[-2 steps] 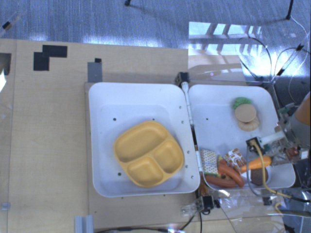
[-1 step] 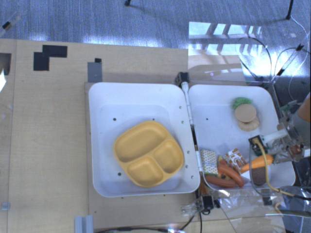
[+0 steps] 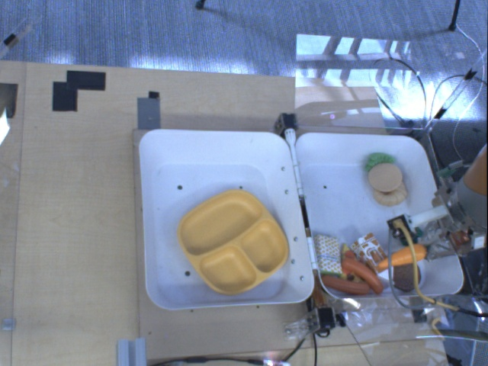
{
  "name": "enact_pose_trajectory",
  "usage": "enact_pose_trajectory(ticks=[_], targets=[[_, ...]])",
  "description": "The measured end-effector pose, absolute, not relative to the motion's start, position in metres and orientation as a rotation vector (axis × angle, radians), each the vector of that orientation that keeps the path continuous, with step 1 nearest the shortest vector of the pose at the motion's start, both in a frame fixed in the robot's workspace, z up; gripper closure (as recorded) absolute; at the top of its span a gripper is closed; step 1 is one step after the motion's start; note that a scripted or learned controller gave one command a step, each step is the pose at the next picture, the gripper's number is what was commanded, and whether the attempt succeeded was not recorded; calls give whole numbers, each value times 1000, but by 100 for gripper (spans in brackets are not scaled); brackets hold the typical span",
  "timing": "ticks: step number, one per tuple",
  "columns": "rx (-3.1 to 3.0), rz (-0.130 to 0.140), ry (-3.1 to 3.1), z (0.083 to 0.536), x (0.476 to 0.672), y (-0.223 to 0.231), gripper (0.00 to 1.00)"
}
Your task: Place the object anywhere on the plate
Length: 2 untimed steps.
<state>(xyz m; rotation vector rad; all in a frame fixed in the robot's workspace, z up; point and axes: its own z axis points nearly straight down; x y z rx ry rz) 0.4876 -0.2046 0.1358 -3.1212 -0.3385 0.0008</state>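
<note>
Plate (image 3: 232,241) bare, in left bin (image 3: 160,204). Toy food, carrot (image 3: 396,258) included, piled right of plate. Jaws state: cannot tell. Nothing placed; pick and transfer outstanding.

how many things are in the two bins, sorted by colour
Yellow: 1, the sectioned plastic plate in the left bin.
Green and tan: 1, the round toy burger in the right bin.
Orange: 1, the carrot-shaped toy.
Red: 2, the sausage-shaped toys.
Patterned: 2, the small printed packets.
Total: 7, though the cluttered near corner may hide more.
</note>
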Motion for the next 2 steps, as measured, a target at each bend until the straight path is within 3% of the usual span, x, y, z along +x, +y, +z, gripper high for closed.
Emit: enact_pose_trajectory(ticks=[1,2], targets=[[-3123,-5,-343,164,489,-205,0],[-3063,0,-692,120,491,-205,0]])
